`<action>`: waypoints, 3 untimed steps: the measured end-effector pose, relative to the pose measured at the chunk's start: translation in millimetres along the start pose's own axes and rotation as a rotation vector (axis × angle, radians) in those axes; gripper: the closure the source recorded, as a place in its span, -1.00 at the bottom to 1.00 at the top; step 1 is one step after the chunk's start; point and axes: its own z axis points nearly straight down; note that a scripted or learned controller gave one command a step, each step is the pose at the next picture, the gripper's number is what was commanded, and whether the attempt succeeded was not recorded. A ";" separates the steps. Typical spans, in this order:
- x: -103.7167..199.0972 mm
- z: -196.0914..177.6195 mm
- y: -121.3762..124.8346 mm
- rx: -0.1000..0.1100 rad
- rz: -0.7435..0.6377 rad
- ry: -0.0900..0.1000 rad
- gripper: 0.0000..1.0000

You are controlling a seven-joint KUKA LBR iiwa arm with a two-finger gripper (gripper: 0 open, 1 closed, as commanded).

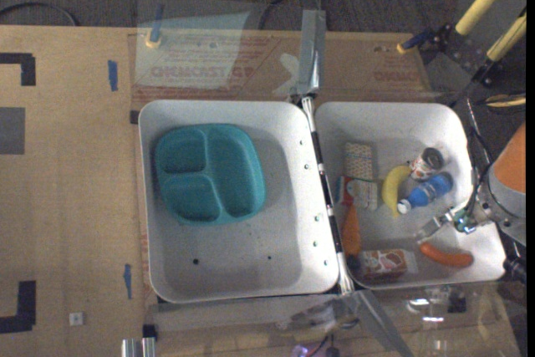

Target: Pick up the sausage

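Note:
The sausage (446, 257) is a short orange-red piece lying flat near the front right corner of the right bin (328, 125). My gripper (441, 223) hangs just above and slightly behind it, reaching in from the right edge under the arm's orange band (512, 170). A small gap shows between the gripper and the sausage, and nothing shows in its grasp.
In the right bin lie a banana (393, 188), a blue bottle (426, 191), a small can (431, 158), a carrot (352, 230), a snack box (362, 193) and a carton (385, 263). The left bin (167, 263) holds a teal divided plate (209, 173).

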 end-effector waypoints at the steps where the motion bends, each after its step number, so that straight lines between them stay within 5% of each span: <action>1: -0.8 0.0 -0.6 0.002 -0.051 -0.002 -1.00; 2: -4.2 0.2 -2.7 0.002 -0.361 -0.007 -1.00; 3: -4.4 0.3 -2.8 0.002 -0.361 -0.007 -1.00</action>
